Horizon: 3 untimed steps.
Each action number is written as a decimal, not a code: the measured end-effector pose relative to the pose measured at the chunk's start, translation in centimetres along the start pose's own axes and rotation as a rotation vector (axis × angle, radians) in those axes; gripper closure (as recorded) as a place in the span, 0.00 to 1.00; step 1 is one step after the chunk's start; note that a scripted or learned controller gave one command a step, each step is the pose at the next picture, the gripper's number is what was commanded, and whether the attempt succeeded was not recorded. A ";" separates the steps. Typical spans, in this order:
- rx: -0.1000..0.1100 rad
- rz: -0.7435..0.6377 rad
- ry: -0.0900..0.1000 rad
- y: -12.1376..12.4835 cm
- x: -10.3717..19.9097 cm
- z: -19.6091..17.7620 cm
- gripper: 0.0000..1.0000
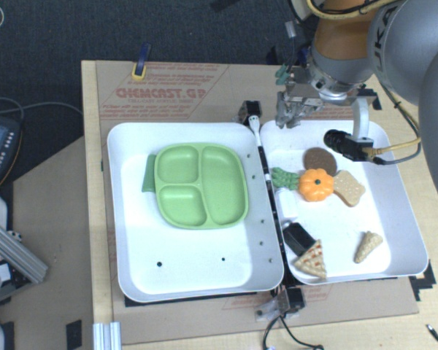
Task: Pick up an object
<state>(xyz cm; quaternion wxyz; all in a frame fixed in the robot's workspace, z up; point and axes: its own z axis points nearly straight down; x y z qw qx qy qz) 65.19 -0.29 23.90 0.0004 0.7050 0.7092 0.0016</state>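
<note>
Toys [317,184] crowded; right bin [401,217] edge open

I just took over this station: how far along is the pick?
Nothing looks picked yet. The gripper hangs over the right bin's far-left corner, nothing visibly between its fingers. The toy pumpkin, cookie, pizza slice and cone lie in the bin. Descent, grasp and lift remain.

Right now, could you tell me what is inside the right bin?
The right bin holds an orange pumpkin, green piece, brown disc, cracker, cone, pizza slice and black block.
</note>
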 end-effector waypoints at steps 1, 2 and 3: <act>0.005 0.002 -0.001 -0.4 4.2 0.9 1.00; 0.004 0.001 0.000 -0.9 8.7 0.6 1.00; 0.006 0.007 -0.002 -0.9 8.0 1.7 1.00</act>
